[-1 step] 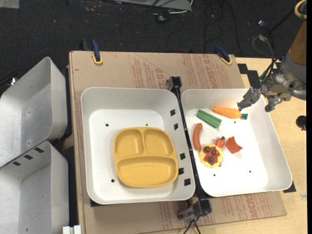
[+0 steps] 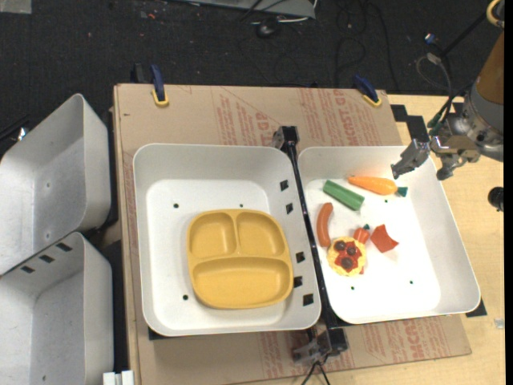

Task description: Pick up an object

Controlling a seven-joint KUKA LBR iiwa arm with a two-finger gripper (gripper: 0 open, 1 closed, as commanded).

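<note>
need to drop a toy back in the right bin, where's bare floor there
Free: the right white bin's front floor, below the toy pizza slice and red piece. Crowded: its rear-left, around the orange carrot, green stick and red sausage.

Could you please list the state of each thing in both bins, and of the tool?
Yellow divided tray: flat in the left bin.
Toy carrot: lying in the right bin.
Green piece: lying beside the carrot.
Toy sausage: lying near the divider.
Toy pizza: flat.
Red piece: loose beside the pizza.
Tool: open, above the right bin's far edge, holding nothing.
</note>
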